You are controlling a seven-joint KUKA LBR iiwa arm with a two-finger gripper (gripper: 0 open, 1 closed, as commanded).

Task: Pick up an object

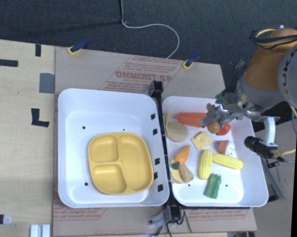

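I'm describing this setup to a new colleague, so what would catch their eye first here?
Probably the yellow divided plate lying alone in the left bin. Next, the heap of toy food in the right bin, including two corn cobs and a long carrot, with the gripper low over its far end.

Left bin [68, 135] holds a yellow divided plate [120, 162]. Right bin [252, 191] holds toy food — long carrot [189, 118], small carrot [182, 154], two corn cobs [205, 164], cheese wedge [201, 140], green vegetable [213, 186]. Pincer [214, 120] sits low over the long carrot's right end — a small round orange-brown item [215, 127] directly beneath.
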